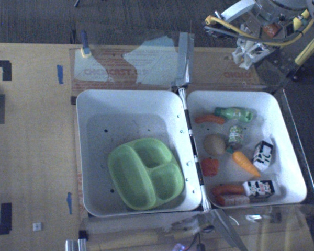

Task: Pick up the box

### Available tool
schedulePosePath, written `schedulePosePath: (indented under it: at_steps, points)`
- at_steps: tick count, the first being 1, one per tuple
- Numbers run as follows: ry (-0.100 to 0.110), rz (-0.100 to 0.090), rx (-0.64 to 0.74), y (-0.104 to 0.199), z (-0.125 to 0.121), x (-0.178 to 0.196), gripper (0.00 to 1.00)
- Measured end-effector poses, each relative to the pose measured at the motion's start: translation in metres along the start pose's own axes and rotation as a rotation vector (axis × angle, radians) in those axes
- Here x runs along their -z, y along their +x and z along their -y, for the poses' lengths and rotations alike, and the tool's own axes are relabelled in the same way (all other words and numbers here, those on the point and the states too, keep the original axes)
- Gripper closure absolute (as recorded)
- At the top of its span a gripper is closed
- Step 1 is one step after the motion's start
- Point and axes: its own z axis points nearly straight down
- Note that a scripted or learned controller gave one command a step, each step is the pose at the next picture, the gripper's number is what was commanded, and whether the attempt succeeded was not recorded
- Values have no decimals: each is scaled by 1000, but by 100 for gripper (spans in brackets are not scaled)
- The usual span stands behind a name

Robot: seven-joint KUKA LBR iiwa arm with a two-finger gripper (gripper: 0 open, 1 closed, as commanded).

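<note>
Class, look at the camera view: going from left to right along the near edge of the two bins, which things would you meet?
Green divided plate in the left bin → red chunk → two sausages → black-and-white box in the right bin's near corner.

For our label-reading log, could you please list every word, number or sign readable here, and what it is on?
Cardboard sheet behind the bins: faint printed lettering, too blurred to read.
Two black-and-white cartons: markings too small to read.
Green bottle and small can: labels unreadable.
Nothing else bears text.
</note>
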Motion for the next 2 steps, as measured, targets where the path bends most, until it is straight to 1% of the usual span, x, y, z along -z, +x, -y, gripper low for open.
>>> schedulePosePath:
  at_steps: [1,2]
  points:
    - [-1,-1,317,33,55,17,100]
    - [1,-2,-92,75,134,17,100]
